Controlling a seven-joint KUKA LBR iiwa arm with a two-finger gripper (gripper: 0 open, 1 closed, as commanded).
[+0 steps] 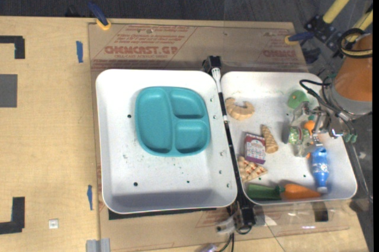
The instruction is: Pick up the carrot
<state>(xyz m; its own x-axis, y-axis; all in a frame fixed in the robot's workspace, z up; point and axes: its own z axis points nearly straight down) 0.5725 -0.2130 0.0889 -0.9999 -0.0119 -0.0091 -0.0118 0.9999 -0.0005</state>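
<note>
The carrot (301, 191) is orange with a dark green leafy end (263, 190). It lies flat along the front wall of the right bin (269, 91). My gripper (310, 126) hangs over the right part of that bin, well behind the carrot and apart from it. A small orange piece (310, 124) shows at the gripper tip, and I cannot tell what it is. The arm's orange band (355, 80) rises at the right edge.
Around the gripper lie a blue bottle (319, 166), a green item (295, 98) and a pale green item (294, 136). Further left are a croissant (240, 109), a purple box (256, 148), a cone (270, 139) and a waffle piece (251, 170). The left bin (118, 174) holds a teal divided plate (173, 120).
</note>
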